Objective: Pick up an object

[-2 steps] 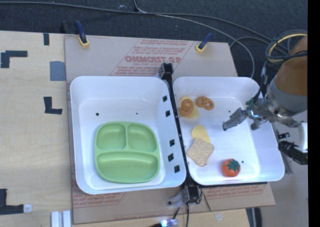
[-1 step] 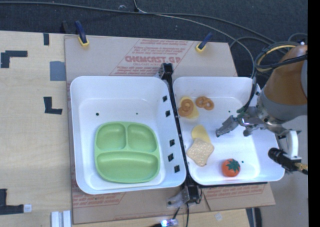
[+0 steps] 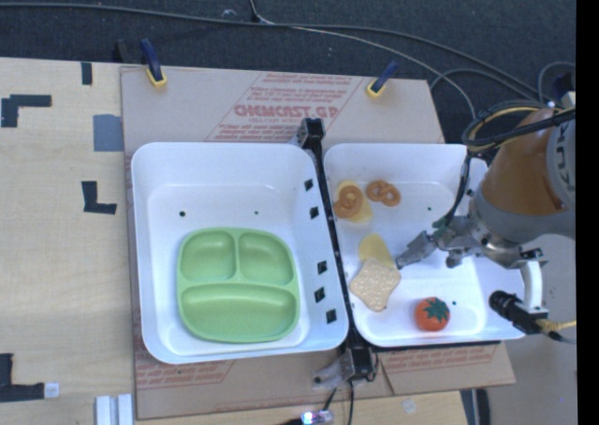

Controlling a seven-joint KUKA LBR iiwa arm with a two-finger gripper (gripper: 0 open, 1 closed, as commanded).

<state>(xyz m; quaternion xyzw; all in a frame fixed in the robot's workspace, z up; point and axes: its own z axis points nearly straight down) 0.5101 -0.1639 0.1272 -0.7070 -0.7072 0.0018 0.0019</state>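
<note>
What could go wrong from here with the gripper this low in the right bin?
1. The gripper sits right beside the yellow piece and the tan bread slice, which touch each other; closing here may nudge both or catch only an edge.
2. These flat items lie close to the bin divider, so a push could wedge them against it.
3. The tomato lies near the arm; a sweep could knock it.

In the right bin we see a pretzel and orange ring near the far edge, a yellow chip touching a bread slice by the left wall, and a tomato near the front edge.
</note>
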